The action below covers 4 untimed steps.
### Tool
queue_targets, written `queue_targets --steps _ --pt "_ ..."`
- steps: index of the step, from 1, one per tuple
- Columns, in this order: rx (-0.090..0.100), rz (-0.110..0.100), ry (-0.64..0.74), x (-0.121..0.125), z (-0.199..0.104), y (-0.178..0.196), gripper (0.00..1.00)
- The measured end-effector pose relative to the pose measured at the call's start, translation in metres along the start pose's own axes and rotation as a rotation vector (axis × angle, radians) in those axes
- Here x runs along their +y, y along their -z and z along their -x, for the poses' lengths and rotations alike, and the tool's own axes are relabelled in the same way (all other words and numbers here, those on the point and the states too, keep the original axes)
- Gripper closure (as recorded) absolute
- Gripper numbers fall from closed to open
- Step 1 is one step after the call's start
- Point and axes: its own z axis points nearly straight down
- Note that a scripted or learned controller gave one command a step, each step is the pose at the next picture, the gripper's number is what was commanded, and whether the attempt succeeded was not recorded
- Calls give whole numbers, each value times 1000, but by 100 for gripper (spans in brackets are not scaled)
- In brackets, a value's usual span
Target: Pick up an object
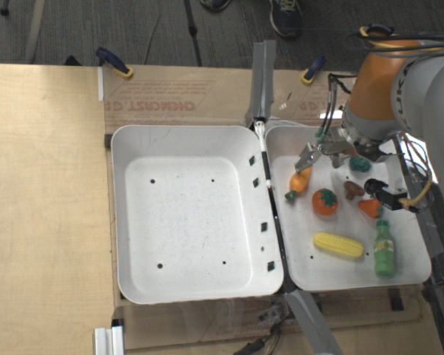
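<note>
The camera view looks down at a slant on a pale wooden table (44,198) bearing two shallow white bins side by side. The left white bin (126,198) fills the middle of the frame. The right white bin (414,261), at centre right, holds all the small objects.

The grey arm with its orange band (374,80) comes in from the upper right of the frame, and its end effector (308,161) hangs over the upper left part of the right bin. Whether the end effector is released or clenched cannot be told at this size and angle. Its tip appears just above a small orange carrot-shaped toy with a green end (299,184), which lies tilted near the bin's left wall; contact between them cannot be made out.

To the right of the carrot sits a round red-orange tomato-like toy with a green top (325,202). Further right lie a small brown piece (353,190), a small teal piece (360,164) partly under the arm, and a small red-orange piece (370,208). Lower in the bin, a yellow plastic corn cob (338,245) lies on its side, and just beside it at lower right a green plastic bottle (384,250) lies roughly lengthwise up the frame.
</note>
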Motion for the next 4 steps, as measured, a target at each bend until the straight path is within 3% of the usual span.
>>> queue_targets --steps 1,2,3,4 --pt "1 -2 3 -7 2 -22 0" --pt "0 -2 2 -7 2 -13 100" --pt "0 1 -107 31 -57 79 100" --pt "-1 0 -176 5 -19 126 100"
